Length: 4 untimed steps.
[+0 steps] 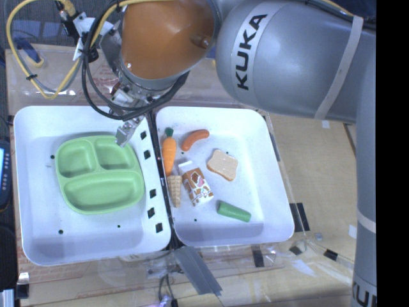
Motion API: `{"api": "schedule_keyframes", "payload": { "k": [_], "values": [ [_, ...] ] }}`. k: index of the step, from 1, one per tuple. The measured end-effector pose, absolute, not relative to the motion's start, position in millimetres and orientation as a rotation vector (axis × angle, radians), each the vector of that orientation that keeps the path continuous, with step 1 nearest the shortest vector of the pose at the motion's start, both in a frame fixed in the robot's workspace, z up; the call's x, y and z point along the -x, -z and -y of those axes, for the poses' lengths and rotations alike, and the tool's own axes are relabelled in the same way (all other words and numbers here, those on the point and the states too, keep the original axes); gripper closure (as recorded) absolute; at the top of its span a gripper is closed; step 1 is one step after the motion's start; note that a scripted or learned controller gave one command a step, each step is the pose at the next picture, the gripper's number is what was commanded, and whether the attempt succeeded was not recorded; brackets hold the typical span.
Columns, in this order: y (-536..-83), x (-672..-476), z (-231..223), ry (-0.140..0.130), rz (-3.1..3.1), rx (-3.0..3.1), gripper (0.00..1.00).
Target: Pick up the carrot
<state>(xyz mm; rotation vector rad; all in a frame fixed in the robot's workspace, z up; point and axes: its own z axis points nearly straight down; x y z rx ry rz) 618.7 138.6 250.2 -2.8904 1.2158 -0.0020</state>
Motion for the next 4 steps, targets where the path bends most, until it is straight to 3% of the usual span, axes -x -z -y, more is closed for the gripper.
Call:
{"api": "schedule_keyframes", "payload": {
  "k": [1,2,4],
  "values": [
    [-241,-617.4,-167,0.001,-0.308,3.121,1.00],
    [-229,-652.8,-206,-0.007,-0.308,3.123,1.00],
    [-249,-653.6,-204,-0.011,-0.315,3.118,1.00]
  ]
}}
